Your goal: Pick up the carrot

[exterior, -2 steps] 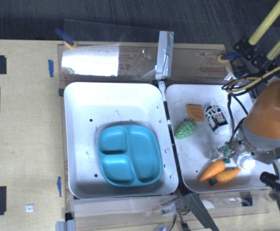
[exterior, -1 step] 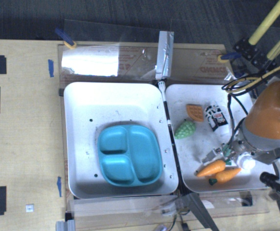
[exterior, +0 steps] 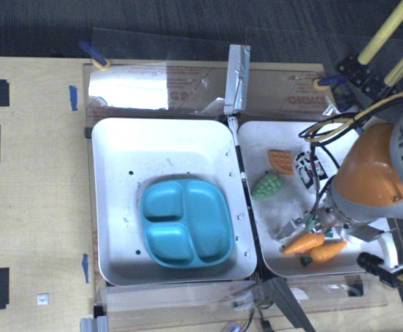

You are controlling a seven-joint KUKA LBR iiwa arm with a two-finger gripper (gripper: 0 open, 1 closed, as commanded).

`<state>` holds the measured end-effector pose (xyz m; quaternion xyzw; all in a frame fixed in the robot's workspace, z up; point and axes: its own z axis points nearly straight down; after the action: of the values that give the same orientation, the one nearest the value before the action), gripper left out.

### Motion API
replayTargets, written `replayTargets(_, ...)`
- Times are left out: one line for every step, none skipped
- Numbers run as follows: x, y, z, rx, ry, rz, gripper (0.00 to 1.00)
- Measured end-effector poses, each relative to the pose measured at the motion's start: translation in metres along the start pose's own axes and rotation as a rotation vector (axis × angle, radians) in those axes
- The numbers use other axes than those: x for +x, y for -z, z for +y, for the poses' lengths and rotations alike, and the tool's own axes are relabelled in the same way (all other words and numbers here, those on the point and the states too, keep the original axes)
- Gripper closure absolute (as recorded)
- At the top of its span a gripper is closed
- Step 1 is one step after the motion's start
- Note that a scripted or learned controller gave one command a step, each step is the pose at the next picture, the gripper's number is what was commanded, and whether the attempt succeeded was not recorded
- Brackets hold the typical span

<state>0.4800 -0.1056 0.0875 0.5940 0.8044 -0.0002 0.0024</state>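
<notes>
- End effector: the two-finger gripper of the grey arm with the orange band is lowered into the right-hand shallow white bin, at its near right part. Its metal tip sits directly over the orange tapered carrot; whether the fingers are spread or closed cannot be told, nor whether the carrot lies between them.
- Task object: the carrot lies on the bin floor near the front wall, pointing left. A second orange carrot-like piece lies just beside it on the right, touching or nearly touching.
- Edges and open room: both orange pieces rest close to the bin's near rim; the floor to their left, toward the divider between bins, is bare.
- Surroundings: a green bumpy rounded toy lies near the divider, well apart from the carrot; an orange ridged wedge-shaped piece lies beyond it, toward the far wall. Black and yellow cables loop above the wrist.
- Neighbouring bin: the left-hand shallow white bin bears a blue sectioned plastic plate.
</notes>
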Motion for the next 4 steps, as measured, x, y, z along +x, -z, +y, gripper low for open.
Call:
replayTargets(-0.049,-0.001,-0.014,-0.003,-0.043,0.000,0.00)
replayTargets(-0.007,0.000,0.000,-0.004,0.239,-0.001,0.00)
replayTargets(-0.014,0.001,-0.003,-0.003,0.698,-0.002,0.00)
replayTargets(-0.038,0.000,-0.010,-0.004,0.151,0.002,0.00)
